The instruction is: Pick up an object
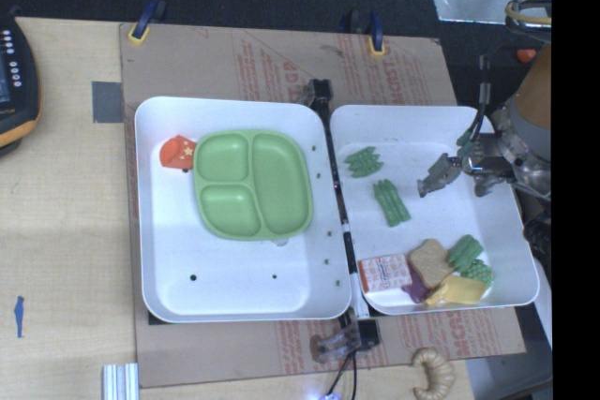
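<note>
The gripper (457, 173) stands over the right part of the right bin (412, 122), reached in from the right edge of the view. Its two dark fingers are spread well apart, one (434, 176) pointing down-left and the other (487, 180) nearer the bin's right wall, with nothing between them; whether the tips touch the bin floor cannot be told. Nearest to it on the left lie two green bean pods, one (391, 201) towards the bin's middle and one (363, 161) above it near the left wall, both apart from the fingers. In the lower part of the same bin sits a cluster packed close together: a red-and-white packet (384, 273), a slice of bread (430, 261), a yellow wedge (457, 291) and a green leafy piece (470, 259). The left bin (225, 295) carries a green divided plate (253, 184) with three compartments, and a red piece with a yellow star (176, 152) lies just beside the plate's upper left edge. A tan curled item (433, 373) rests on the cardboard (234, 61) below the right bin.
</note>
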`<state>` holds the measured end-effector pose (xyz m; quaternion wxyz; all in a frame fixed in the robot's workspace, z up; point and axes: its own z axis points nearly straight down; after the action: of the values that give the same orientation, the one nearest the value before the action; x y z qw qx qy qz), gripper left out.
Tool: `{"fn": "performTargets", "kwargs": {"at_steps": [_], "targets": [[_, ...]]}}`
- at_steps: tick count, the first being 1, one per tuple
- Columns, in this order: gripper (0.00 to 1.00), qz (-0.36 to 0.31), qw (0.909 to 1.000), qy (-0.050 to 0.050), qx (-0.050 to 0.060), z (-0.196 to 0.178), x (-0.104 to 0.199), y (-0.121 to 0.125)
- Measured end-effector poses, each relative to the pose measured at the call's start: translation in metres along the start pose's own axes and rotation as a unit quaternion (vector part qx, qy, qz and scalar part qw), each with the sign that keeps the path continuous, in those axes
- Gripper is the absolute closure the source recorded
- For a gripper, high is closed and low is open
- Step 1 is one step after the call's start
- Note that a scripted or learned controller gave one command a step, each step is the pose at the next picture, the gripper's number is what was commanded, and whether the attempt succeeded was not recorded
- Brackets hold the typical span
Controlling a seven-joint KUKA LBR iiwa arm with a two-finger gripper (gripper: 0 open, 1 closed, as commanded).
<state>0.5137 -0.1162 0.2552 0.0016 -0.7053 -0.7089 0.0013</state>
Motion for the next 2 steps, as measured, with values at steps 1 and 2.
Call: {"fn": "performTargets", "kwargs": {"at_steps": [1,2], "targets": [[0.0,0.0,1.0,0.0,0.003,0.1,0.014,0.051],[0.0,0.0,1.0,0.0,0.003,0.166,0.013,0.066]]}}
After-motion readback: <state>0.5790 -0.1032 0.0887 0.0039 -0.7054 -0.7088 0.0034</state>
